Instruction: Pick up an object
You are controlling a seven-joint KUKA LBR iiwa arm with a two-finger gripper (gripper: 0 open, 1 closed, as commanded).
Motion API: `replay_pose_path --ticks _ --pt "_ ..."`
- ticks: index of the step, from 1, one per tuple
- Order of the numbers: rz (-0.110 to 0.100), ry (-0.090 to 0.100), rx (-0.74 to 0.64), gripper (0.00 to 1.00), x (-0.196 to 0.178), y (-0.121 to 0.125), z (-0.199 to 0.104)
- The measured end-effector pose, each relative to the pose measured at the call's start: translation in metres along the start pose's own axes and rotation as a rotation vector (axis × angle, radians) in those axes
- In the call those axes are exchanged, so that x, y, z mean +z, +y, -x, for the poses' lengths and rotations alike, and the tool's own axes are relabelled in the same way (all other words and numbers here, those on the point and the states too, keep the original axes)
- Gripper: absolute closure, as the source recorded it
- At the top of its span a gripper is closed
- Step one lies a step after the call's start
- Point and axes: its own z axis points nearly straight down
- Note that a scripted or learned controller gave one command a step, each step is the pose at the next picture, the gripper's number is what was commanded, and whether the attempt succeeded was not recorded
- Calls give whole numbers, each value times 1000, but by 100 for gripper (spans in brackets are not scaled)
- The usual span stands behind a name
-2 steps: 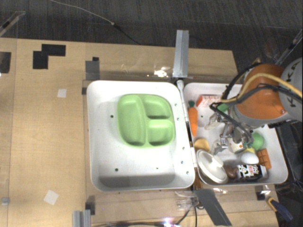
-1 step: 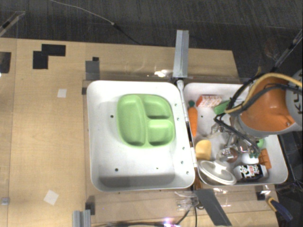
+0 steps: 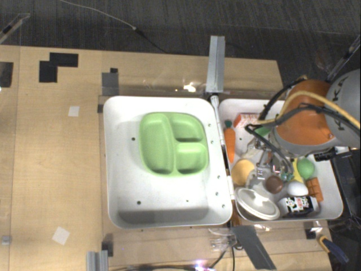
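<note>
Grey arm (image 3: 345, 95), orange band (image 3: 304, 120) above the wrist, black and yellow cables (image 3: 316, 99), metallic end effector (image 3: 269, 171)

Right bin (image 3: 337, 208) crowded; left bin (image 3: 121, 208) open around green tray (image 3: 172, 143).

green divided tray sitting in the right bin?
No, the green divided tray lies in the left bin; the right bin holds the small cluttered items under the arm.

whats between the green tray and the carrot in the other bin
In the camera view, bare white floor of the left bin beside the green tray, then the two bins' adjoining rims, then the carrot just inside the right bin.
</note>
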Motion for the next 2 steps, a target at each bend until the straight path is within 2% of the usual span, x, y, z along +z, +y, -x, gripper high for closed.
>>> replay_pose_path --ticks 1,2 --pt "-1 -20 -7 100 -14 1 6" --pt "4 8 -485 100 -98 10 42"
